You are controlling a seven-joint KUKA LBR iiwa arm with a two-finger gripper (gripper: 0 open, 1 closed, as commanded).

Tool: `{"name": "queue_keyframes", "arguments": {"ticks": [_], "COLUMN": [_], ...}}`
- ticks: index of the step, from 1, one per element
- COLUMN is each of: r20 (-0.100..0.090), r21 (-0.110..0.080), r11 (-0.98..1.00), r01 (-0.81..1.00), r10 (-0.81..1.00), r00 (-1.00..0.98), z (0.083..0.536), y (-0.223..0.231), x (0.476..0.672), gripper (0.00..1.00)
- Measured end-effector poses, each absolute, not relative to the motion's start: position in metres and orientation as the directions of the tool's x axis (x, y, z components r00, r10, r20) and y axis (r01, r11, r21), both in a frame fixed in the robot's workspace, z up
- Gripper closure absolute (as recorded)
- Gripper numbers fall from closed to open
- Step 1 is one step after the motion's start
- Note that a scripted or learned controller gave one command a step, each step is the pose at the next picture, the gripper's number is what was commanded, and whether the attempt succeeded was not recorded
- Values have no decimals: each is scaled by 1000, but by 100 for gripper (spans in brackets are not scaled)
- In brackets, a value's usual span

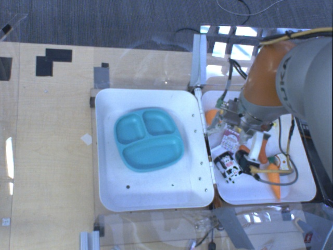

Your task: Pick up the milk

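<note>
Camera view: milk (227, 166) just below tool (235, 134).

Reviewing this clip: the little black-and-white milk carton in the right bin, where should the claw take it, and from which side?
The milk carton lies tipped over near the right bin's left wall, with a carrot off to its right. Probably best to come straight down from above and pinch across its narrow body, mid-length. The wall leaves little room for a side approach. Its exact edges are hard to make out.

We see a robotics lab: a pale wooden bench (47, 139) with 2 shallow white plastic bins (156, 191), loose black cables (244, 4) and grey carpet (104, 9).
</note>
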State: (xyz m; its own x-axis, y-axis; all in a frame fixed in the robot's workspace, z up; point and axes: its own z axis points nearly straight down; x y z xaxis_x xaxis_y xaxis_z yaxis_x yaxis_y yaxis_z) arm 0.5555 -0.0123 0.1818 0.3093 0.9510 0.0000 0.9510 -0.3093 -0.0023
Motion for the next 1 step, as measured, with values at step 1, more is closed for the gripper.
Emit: {"name": "queue_keyframes", "arguments": {"ticks": [1], "r20": [-1], "r21": [-4], "r11": [-347], "r01": [938], "r10": [938], "r00": [347], "z": [181], "y": [29], "x": [487], "gripper": [0]}}
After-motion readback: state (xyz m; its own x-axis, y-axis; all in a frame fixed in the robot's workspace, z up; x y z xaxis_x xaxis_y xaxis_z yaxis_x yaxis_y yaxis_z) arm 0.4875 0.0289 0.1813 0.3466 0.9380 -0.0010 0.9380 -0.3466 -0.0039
